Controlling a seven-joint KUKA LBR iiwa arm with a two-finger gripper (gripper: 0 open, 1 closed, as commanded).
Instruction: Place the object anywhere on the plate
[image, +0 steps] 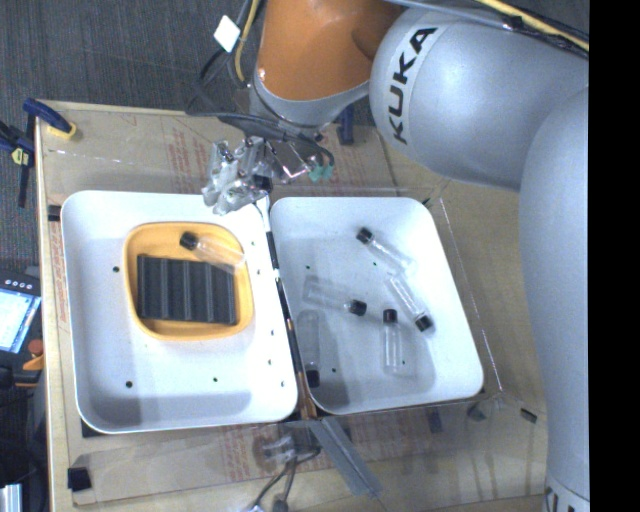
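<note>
The bench (60, 440) is light wood, and two shallow white bins sit on it side by side. Closest to the camera, a bit of metal clamp (300, 455) sticks out at the near edge of the bench, just below where the two bins meet. The right bin (455, 340) has five small clear tubes with black caps lying in it. One tube (309, 350) lies near the bin's near left corner, along the left wall. Another tube (393, 340) lies close to the middle, with its cap pointing away. A third tube (408, 302) lies slanted just to its right, and a fourth tube (335, 300) lies slanted to its left. The fifth tube (378, 246) lies by itself nearer the far edge of that bin. The left bin (90, 400) holds a yellow plate (135, 250) with a dark ridged middle. One more clear tube (205, 246), the task's thing, lies on the plate at its far right corner, black cap to the left. Just past the far edge, where the two bins meet, the gripper (235, 185) hangs over the bench with nothing in it. I cannot tell how wide it is. Above it the big grey arm (470, 100) with its orange band (305, 45) reaches in from the right.
</note>
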